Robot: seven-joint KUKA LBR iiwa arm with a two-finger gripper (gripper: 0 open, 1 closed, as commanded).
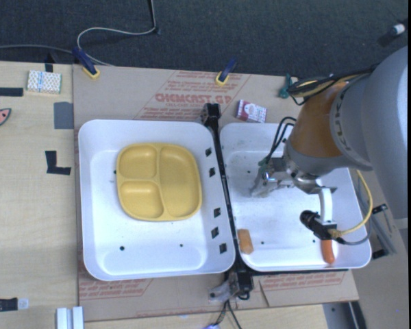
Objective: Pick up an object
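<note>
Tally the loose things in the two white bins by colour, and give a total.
Yellow: 1, the yellow three-compartment plastic plate in the left bin.
Orange-brown: 1, the small orange-brown block at the right bin's near-left corner.
Total: 2.

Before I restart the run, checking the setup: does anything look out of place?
Nothing stands out. The yellow divided plate lies flat in the left bin; a small orange block sits in the right bin.

Two white bins (96, 252) are sitting side by side — holding one yellow plate (158, 181), two small orange pieces (244, 240).
</note>
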